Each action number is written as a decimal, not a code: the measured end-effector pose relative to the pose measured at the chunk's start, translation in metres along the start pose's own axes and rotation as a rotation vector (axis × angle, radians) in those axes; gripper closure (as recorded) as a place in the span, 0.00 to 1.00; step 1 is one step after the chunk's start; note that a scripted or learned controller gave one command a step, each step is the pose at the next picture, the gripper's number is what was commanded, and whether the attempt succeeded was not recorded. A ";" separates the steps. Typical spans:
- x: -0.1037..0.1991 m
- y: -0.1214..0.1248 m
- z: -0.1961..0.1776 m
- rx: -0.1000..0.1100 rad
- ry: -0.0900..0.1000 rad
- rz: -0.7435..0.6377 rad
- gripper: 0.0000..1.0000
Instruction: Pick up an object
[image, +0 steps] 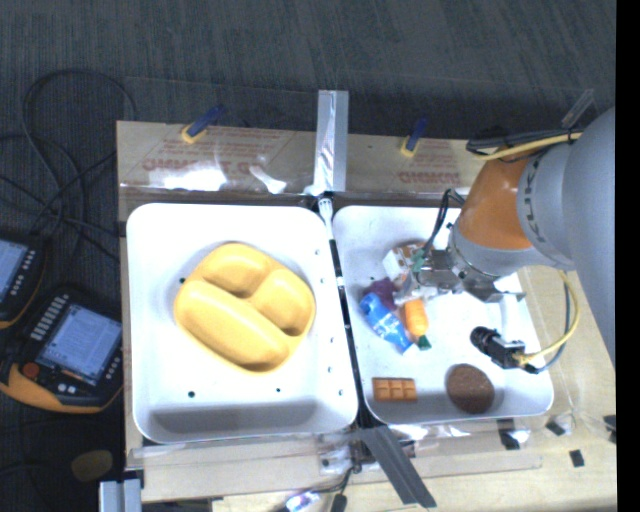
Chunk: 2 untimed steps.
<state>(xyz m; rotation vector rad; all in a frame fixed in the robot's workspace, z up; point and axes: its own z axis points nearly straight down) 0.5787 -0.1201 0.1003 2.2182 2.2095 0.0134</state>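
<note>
1. The gripper hung low over the upper left of the right bin, at the edge of a tight clutter. Whether it was apart or together could not be told; nothing was seen held.
2. Likeliest targets sat just lower left of it: an orange piece, touching a blue packet, with a purple item against the packet's upper end.
3. To do this step well, judged: settle on one piece, centre over it and come straight down. The orange piece looked the firmest bet; the packet lay flat and would likely slip.
4. Risk: the pile was packed, so closing could catch two things or nudge a neighbour.
5. Edges: the clutter lay near the bin's left wall, leaving little room on that side.
6. Open room: bare white floor spread through the bin's middle and right. A brown block and a brown round piece stood well apart along the lower edge, which made them easier, isolated picks.
7. The left bin held one big yellow object, probably too wide to grasp.
</note>
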 end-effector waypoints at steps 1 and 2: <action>0.078 0.031 -0.107 0.016 -0.001 0.103 1.00; 0.112 0.039 -0.090 0.018 -0.003 0.091 1.00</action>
